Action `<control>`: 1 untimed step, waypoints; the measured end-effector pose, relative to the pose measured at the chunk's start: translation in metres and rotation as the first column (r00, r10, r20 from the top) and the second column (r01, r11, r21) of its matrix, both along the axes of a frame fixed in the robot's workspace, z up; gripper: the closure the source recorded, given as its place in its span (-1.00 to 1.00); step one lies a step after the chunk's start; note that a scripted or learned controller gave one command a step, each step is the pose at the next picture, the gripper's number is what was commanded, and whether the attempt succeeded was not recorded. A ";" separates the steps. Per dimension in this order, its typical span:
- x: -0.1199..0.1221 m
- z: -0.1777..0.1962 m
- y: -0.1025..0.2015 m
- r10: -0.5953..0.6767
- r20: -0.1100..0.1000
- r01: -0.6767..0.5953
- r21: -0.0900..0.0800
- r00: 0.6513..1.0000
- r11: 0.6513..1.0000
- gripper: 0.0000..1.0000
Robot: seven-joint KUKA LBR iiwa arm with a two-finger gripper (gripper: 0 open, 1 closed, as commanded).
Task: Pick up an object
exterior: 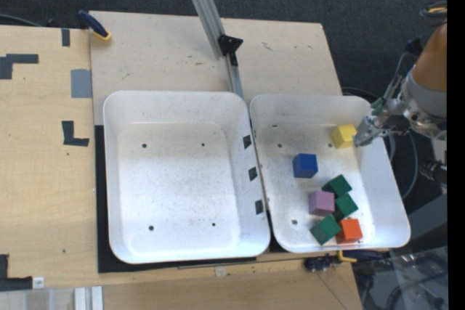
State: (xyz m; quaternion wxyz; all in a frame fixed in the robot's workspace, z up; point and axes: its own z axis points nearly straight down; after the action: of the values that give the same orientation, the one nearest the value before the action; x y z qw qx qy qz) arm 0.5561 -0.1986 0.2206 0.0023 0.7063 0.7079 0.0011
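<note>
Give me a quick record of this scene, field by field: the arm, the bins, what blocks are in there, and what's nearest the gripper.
arm: grey with an orange band, reaching in from the right
gripper: at the upper right rim of the right bin
left bin: white, shallow
right bin contents: yellow block, blue block, purple block, orange block, three green blocks clustered around the purple one
nearest to gripper: yellow block, just left of it
held object: none visibly between the fingers

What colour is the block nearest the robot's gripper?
Yellow. The block sits in the right bin beside the gripper, seen in the camera view.
</note>
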 end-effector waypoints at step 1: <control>0.001 0.025 0.000 0.000 -0.003 0.000 0.001 1.000 1.000 1.00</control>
State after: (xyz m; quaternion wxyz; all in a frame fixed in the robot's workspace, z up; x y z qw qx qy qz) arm 0.5569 -0.1982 0.2452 0.0010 0.7065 0.7077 0.0005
